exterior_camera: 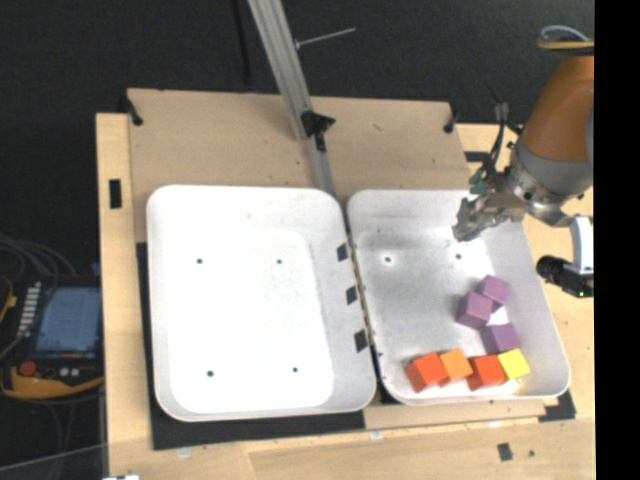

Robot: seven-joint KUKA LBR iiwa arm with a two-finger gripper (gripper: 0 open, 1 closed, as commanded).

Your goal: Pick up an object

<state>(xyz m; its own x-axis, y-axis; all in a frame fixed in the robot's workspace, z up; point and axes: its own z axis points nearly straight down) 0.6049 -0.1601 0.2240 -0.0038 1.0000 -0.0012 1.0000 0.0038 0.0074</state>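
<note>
Blocks lie clustered in the near right corner of the right bin: an orange-red block and an orange block touching along the near wall, then a red block and a yellow block beside them. Just beyond these sit a purple block and two more purple blocks stacked or leaning together; which, I cannot tell. Farther back, the gripper hangs over the bare far part of the same bin, apart from every block and holding nothing visible; how far it is open I cannot tell at this slant. The left bin stands alongside, touching the right one. Judgement: the approach is not yet made. The sound course is to bring the gripper nearward over the purple pair, which stands clearest of the bin wall, line up across one block's flat sides, and descend squarely. The crowded near row risks nudging neighbours.
</note>
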